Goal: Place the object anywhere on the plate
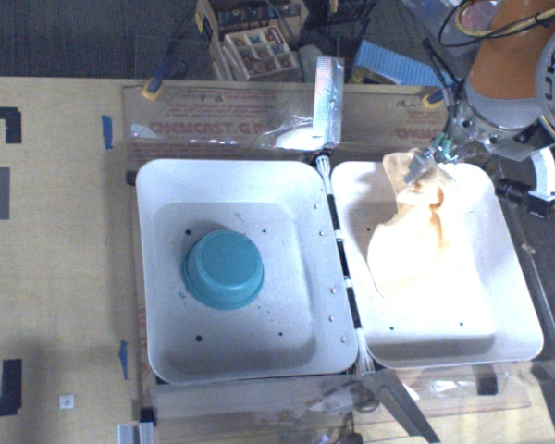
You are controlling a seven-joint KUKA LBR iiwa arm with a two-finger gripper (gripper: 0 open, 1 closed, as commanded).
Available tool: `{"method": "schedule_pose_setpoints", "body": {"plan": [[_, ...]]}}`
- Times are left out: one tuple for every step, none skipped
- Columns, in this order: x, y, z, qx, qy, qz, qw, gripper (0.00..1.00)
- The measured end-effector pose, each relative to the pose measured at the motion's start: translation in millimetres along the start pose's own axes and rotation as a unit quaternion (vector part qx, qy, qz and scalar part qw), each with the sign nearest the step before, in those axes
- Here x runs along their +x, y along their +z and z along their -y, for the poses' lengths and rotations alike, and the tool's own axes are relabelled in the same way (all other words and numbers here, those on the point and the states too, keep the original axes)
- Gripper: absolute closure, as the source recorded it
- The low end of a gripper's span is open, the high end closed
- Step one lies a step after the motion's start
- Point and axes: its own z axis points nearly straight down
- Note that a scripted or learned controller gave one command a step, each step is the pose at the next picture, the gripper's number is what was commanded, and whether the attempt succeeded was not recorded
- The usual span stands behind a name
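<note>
Logged in right bin (513, 336): pale cloth (416, 252) with orange streak, spread over middle of floor and drawn up to a point at far end. Noted at that point, over bin's far edge: gripper (437, 152), touching or just beside cloth; could not tell which, nor whether open, closed or clamped. Entered from far right: arm (523, 72), orange band uppermost. Logged in left bin (157, 183): round teal plate (224, 268), left of centre, bare, well apart from cloth. Recorded left of bins: blue tape (106, 132) on bench (46, 285).
</note>
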Motion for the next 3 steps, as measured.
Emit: {"method": "schedule_pose_setpoints", "body": {"plan": [[0, -20, -1, -0.001, -0.001, 0.001, 1.0000, 1.00], [44, -27, -12, 0.000, -0.200, -0.001, 0.9798, 1.00], [102, -25, -16, -0.001, -0.391, -0.001, 0.9206, 1.00]]}}
